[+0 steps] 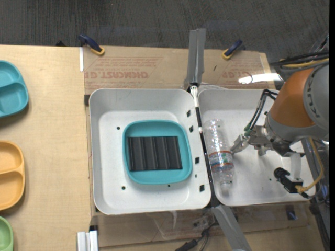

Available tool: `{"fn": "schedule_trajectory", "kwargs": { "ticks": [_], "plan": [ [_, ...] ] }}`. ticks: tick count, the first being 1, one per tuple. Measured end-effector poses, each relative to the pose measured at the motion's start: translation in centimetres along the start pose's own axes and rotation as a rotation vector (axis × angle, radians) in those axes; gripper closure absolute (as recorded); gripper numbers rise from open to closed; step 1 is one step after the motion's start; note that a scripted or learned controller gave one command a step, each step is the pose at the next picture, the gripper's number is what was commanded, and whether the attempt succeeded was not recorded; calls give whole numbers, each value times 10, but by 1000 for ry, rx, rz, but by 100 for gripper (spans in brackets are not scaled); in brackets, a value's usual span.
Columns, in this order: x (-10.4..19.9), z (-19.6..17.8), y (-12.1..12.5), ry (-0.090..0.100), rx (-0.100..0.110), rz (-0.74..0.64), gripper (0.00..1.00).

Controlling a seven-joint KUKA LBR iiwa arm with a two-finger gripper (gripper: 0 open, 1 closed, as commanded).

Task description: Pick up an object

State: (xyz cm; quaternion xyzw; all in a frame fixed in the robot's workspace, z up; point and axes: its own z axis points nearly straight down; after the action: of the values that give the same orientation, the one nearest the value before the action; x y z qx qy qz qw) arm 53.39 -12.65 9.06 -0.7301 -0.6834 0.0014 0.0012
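A clear plastic bottle (220, 153) with a label band lies on its side in the right bin (251, 184), along the bin's left wall. A teal tray (157, 127) with a dark ridged insert sits in the middle of the left bin (107, 156). My gripper (245, 141) hangs low over the right bin below the orange wrist band, just right of the bottle's middle and apart from it. The wrist hides part of the bin floor beneath it.
Teal (10, 95), orange (9, 174) and green (3, 235) plates lie on the wooden bench at the far left. Two clamps (91, 44) (232, 48) hold cardboard behind the bins. Cables run along the right bin's right side.
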Motion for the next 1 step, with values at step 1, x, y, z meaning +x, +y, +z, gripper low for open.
{"fn": "schedule_trajectory", "kwargs": {
  "ticks": [1],
  "plan": [
    [-35, -51, 18, -1, -2, 8, 0]
  ]
}}
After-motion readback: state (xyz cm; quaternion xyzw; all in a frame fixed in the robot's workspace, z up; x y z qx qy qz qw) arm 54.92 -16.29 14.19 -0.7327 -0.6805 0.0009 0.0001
